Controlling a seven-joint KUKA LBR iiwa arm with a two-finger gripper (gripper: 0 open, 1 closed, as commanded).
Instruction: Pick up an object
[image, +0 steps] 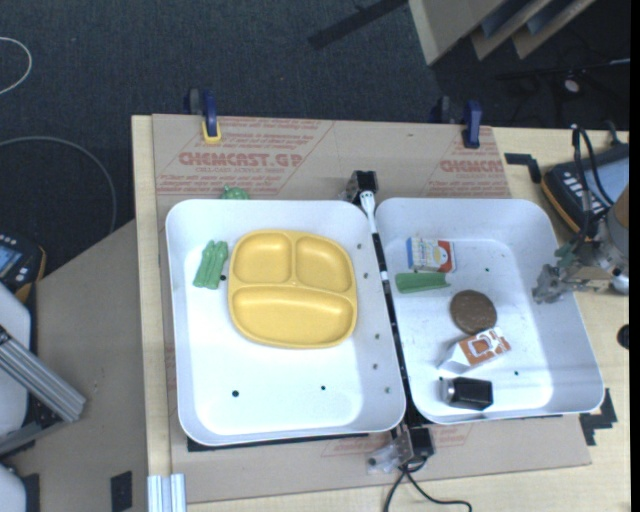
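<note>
Gripper (553, 283) sits at the right bin (560, 395)'s outer edge with nothing between its fingers; I can't tell how they stand. I judge we're in the approach. Nearest inward from it is the brown disc (472, 311), the orange packet (481, 348) just beyond. Next I'd swing inward over the disc, then descend.

Yellow divided plate (293, 288) in left bin (200, 400), brown disc (472, 311) in right bin (570, 370), gripper (552, 283) at its right rim.
</note>
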